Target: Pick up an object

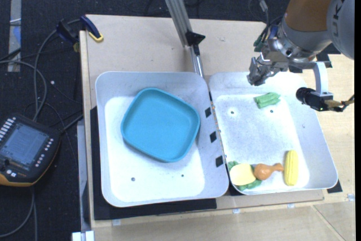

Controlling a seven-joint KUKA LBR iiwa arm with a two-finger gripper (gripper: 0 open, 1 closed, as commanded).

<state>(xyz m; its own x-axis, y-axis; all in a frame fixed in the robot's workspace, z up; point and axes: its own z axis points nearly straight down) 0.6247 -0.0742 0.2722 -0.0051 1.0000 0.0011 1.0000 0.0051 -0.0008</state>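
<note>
My gripper (258,77) hangs above the far edge of the right bin (316,132), with nothing seen between its fingers. Just to its right and a little nearer lies a small green piece (266,100) on the bin floor, apart from the gripper. At the bin's near edge sit a yellow corn cob (291,167), an orange-brown drumstick-shaped toy (266,170) and a pale yellow slice on a green leaf (243,174). A blue square plate (161,124) fills the middle of the left bin (113,178).
A slanted metal pole (179,8) crosses the bench down to the gap between the bins. A handheld control pendant (25,149) and cables lie on the floor at the left.
</note>
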